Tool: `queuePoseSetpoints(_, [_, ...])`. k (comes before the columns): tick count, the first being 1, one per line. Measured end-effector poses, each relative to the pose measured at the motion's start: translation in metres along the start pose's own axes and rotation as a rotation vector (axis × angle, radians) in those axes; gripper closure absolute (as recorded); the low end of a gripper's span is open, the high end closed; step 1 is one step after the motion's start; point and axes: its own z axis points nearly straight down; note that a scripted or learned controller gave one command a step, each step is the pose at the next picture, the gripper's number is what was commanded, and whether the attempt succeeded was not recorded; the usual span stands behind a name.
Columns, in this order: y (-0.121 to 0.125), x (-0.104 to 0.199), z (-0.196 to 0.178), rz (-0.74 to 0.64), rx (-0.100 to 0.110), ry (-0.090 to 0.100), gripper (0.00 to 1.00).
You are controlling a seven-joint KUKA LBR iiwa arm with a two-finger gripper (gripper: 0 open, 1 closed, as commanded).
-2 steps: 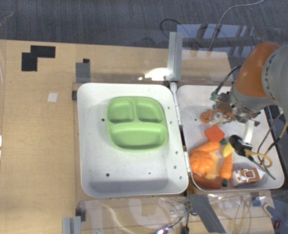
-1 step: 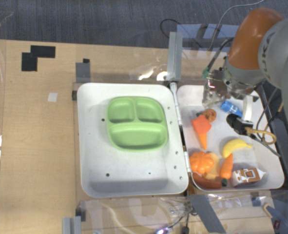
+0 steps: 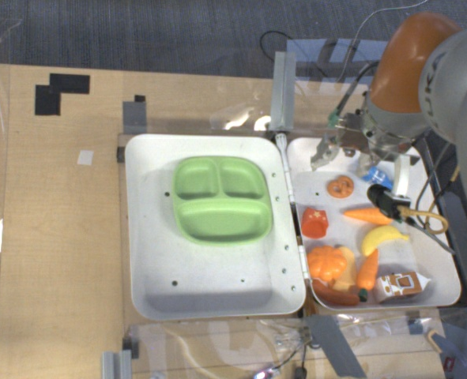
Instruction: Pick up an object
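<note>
A light green, three-compartment plastic plate (image 3: 220, 199) is lying flat in the left shallow white bin (image 3: 150, 275) before me, on the pale wooden bench (image 3: 51, 235).

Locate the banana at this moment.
In the camera view the banana lies in the right bin, toward its right side, just below one carrot and above the small carton.
</note>
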Motion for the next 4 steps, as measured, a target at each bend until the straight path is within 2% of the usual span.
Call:
queuePoseSetpoints(1, [-0.024,-0.055,0.024,-0.024,0.001,-0.001,0.00])
queuePoseSetpoints(2, [-0.010,-0.118,0.118,-0.013,-0.007,-0.002,0.00])
queuePoseSetpoints(3, [0.037,-0.075,0.106,-0.020,-0.001,-0.001,0.00])
queuePoseSetpoints(4, [0.008,-0.151,0.119,-0.070,-0.004,-0.003,0.00])
